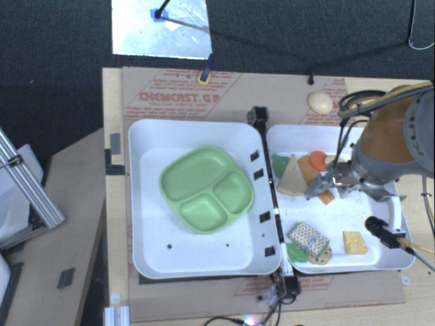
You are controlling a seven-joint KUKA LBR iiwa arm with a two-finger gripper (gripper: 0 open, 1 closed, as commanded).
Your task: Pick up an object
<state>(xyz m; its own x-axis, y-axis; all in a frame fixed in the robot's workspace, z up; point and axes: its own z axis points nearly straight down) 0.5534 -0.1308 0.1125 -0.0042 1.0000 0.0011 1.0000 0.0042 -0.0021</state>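
My gripper (325,184) reaches into the right bin (397,216) from the right, low over a cluster of small items. Its fingertips sit beside an orange piece (326,197) and just right of a tan wedge (292,176). A red-orange round piece (318,159) lies just above them, with a green piece (279,162) to the left. The fingers are too small and blurred to read. Further down the bin lie a patterned block (306,236), a speckled cookie-like piece (321,255) and a yellow cheese cube (354,242).
The left bin (146,202) holds a green divided plate (206,189). A black divider with clips (267,182) runs between the bins. A cream egg-shaped object (320,102) rests on the cardboard behind the right bin. Cables (360,100) loop above the arm.
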